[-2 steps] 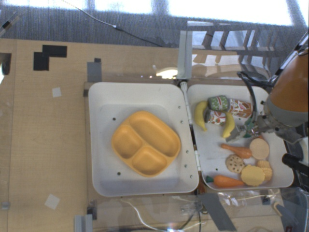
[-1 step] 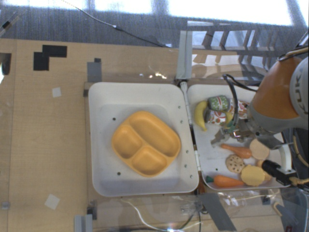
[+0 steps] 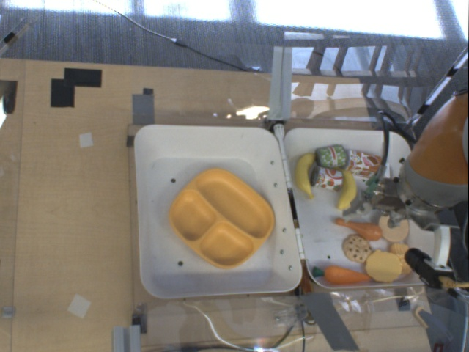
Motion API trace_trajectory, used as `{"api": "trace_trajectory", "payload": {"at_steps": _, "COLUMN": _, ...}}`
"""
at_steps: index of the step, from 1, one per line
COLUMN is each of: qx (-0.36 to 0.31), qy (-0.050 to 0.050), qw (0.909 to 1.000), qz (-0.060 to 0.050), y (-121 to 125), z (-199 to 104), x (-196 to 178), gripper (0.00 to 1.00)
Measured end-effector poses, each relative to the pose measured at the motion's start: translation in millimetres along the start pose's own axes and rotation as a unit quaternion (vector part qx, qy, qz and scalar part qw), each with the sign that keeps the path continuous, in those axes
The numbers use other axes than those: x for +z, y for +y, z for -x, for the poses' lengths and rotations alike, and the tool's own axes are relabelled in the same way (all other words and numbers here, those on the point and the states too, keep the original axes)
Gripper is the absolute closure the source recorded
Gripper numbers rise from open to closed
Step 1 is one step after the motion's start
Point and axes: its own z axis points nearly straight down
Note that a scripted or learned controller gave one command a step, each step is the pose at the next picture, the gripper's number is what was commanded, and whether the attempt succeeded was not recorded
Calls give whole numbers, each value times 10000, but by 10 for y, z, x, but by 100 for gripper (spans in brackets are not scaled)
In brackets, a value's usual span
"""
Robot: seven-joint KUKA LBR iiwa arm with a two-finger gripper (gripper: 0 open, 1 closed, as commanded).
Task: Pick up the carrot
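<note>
Two bins [image 3: 146, 196]: the left holds a yellow divided plate [image 3: 222, 217]; the carrot [image 3: 347, 275] lies at the right bin's near edge. The gripper [image 3: 381, 200] hovers farther in, approach stage; it must shift nearer and descend.

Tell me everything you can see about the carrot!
The carrot is orange, smooth and plastic-looking, with a small green bit at its left end. It lies flat, pointing sideways, along the near edge of the right bin, close to the bin's near-left corner. Its right end sits beside a pale yellow round toy; whether they touch is unclear. Nothing is gripping it.
</note>
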Motion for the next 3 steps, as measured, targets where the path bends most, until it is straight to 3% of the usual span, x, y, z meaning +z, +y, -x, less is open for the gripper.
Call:
{"api": "trace_trajectory", "payload": {"at_steps": 1, "qx": 994, "qy": 5, "qw": 9950, "qz": -31, "y": -34, "z": -127, "x": 469, "gripper": 0}}
{"api": "trace_trajectory", "payload": {"at_steps": 2, "qx": 2209, "qy": 1, "qw": 9753, "qz": -18, "y": -11, "z": 27, "x": 580, "gripper": 0}}
{"api": "trace_trajectory", "payload": {"at_steps": 3, "qx": 3198, "qy": 7, "qw": 9475, "qz": -14, "y": -38, "z": -228, "x": 593, "gripper": 0}}
